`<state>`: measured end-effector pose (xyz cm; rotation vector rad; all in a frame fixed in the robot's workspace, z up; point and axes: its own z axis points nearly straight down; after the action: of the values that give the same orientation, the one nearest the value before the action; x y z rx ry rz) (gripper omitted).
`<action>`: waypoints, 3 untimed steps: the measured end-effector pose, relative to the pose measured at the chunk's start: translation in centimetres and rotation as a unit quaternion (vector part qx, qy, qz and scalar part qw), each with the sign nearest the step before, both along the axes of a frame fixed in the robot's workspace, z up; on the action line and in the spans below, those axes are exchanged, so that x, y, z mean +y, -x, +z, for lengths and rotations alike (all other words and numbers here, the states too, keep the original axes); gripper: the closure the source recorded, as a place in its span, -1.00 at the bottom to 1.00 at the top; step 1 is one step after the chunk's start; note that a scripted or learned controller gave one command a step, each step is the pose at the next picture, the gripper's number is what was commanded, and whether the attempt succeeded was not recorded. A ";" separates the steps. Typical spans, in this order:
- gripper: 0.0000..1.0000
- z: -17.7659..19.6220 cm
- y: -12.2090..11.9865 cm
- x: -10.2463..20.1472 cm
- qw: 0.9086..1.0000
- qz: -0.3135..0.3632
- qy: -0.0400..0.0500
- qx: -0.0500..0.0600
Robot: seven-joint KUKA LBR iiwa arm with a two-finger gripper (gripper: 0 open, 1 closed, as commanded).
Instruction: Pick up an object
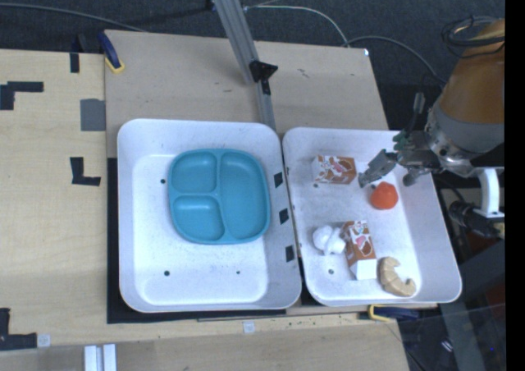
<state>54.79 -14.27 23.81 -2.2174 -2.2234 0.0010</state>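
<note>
Orange ball (383, 195): likely target, right bin (426, 234), 1 o'clock sector, just below gripper (392, 167). Teal divided plate (220, 195): left bin (143, 271) centre. Snack packets (335, 169), (358, 245): 11 and 6 o'clock. Gripper: fingers spread, nothing between them. Judgement: centre fingers over ball, descend vertically, avoid bin wall at 3 o'clock.

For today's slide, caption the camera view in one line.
Gripper poised over the right bin beside an orange ball; blue plate in the left bin.
</note>
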 end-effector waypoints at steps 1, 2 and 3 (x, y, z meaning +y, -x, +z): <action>-1.00 0.0 0.0 0.0 1.000 0.000 0.000 0.000; -1.00 -4.6 -0.5 0.0 1.000 -0.001 0.000 0.002; -1.00 -9.5 0.4 0.6 1.000 -0.001 0.000 0.003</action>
<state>54.43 -13.62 14.31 -2.2154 -2.2185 0.0076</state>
